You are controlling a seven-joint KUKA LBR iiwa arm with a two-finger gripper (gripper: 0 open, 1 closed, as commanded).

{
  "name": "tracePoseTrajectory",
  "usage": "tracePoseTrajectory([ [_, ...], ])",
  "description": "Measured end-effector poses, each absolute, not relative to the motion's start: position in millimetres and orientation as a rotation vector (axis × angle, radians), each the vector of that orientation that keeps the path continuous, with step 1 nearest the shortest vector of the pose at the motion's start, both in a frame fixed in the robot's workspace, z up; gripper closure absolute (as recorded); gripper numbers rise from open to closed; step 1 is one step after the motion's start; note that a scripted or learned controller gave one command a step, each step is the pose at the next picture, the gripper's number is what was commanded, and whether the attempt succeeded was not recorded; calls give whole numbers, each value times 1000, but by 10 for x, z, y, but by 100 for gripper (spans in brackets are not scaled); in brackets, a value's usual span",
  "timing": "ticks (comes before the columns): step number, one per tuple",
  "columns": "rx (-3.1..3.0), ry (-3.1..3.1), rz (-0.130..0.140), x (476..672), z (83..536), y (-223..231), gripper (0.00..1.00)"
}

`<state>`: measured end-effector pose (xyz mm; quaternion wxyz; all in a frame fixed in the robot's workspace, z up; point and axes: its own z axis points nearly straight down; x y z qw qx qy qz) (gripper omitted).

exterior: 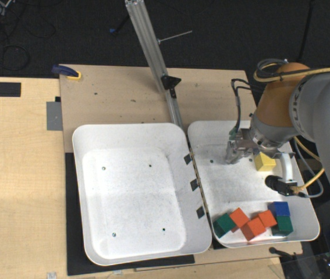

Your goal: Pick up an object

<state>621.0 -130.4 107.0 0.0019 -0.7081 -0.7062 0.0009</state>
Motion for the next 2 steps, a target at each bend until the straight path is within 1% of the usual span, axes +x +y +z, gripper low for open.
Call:
tracePoseTrajectory([
  [1,-2223,-2224,-4,6323,1600,-1314,100],
  [2,-2226,-2222,-4,6295,2216,-1388,100],
])
